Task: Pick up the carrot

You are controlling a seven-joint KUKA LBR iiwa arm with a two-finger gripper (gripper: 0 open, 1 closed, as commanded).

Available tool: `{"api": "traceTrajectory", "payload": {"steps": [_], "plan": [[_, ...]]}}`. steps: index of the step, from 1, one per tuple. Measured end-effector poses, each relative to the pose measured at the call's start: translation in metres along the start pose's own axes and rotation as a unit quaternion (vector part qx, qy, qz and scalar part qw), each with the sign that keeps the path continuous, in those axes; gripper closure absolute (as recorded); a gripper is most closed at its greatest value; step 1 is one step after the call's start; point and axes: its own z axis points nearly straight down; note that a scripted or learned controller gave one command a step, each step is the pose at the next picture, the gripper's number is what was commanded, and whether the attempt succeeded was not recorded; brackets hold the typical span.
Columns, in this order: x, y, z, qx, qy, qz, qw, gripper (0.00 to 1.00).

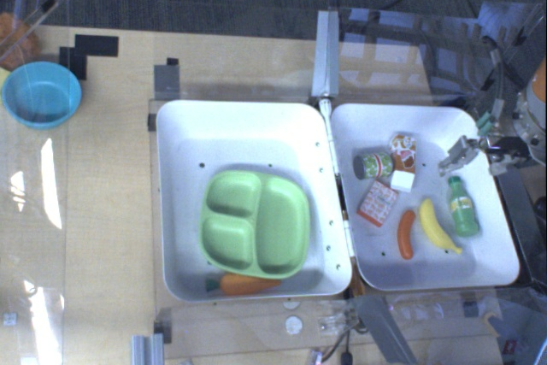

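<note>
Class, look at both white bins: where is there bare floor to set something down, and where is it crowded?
Left bin: bare floor along the far wall and left of the green tray; the near edge is tight, with the carrot tucked beside the tray. Right bin: its middle is crowded around the banana and green bottle; the near-left corner is bare.

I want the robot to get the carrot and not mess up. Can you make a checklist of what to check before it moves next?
1. Carrot found: ok, it lies at the near edge of the left bin.
2. Carrot free to grab: not ok, the green plate covers part of it.
3. Gripper near the carrot: not ok, it hangs over the right bin, by the green bottle.
4. Gripper carrying nothing: ok, nothing sits between its fingers.
5. Way across clear: cannot tell how high the gripper is above the wall between the bins.
</note>
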Motion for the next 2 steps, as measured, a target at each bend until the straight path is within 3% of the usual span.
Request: {"api": "traceTrajectory", "payload": {"steps": [1, 2], "plan": [[0.035, 0.057, 0.186, -0.001, 0.001, -0.049, 0.9988, 0.0], [0.15, 0.0, 0.106, 0.0, 0.001, -0.039, 0.9993, 0.0]]}}
